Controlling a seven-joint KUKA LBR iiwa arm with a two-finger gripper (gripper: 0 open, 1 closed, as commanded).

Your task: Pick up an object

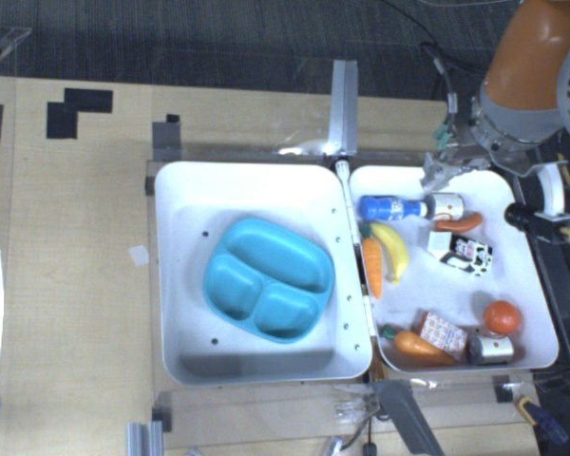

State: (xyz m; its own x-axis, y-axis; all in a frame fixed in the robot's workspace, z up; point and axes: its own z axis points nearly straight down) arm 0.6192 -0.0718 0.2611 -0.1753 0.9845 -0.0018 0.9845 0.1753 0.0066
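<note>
My gripper (445, 172) hangs over the back edge of the right bin (541, 283), just above and behind a blue bottle (391, 207) that lies on its side. Nothing shows between the fingers. Close to the bottle lie a small pale cylinder (447, 204) and a red sausage (458, 223). A yellow banana (391, 248) and an orange carrot (371, 266) lie along the bin's left wall. A black-and-white box (465, 253) sits mid-bin. At the front are a second carrot (420, 346), a red packet (444, 331), a tomato (502, 317) and a small can (491, 349).
The left bin (180, 255) holds a blue divided plate (266, 278). A metal post (344, 103) stands behind the wall between the two bins. The arm's orange band (532, 36) is at the upper right.
</note>
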